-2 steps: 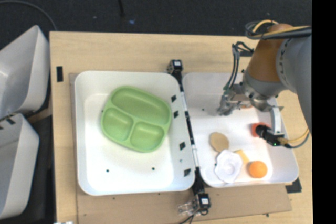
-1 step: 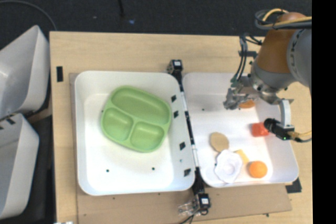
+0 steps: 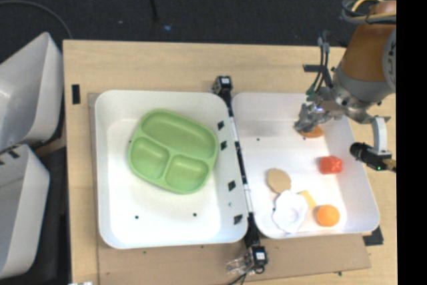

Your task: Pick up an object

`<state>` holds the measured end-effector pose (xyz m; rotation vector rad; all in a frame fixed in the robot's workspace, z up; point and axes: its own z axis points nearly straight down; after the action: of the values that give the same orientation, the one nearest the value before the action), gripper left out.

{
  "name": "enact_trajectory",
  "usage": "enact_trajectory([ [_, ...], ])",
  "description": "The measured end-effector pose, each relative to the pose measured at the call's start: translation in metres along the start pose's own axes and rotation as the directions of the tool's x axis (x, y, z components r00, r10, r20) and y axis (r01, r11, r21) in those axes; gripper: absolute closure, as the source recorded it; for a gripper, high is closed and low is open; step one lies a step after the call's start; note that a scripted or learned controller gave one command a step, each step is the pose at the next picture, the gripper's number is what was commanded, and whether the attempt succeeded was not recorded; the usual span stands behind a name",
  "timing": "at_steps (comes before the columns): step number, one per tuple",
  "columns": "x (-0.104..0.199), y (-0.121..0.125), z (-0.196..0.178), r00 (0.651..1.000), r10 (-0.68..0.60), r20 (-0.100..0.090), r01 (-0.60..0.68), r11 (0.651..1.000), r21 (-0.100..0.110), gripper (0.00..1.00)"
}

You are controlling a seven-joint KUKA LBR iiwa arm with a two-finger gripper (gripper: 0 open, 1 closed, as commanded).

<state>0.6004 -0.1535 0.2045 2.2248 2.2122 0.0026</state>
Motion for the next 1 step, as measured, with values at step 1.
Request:
enact_trajectory([
  [1, 0.0007, -0.0057, -0.0471, 1.0, -0.006, 0.0, 0.006, 1.0, -0.002, 1.0],
])
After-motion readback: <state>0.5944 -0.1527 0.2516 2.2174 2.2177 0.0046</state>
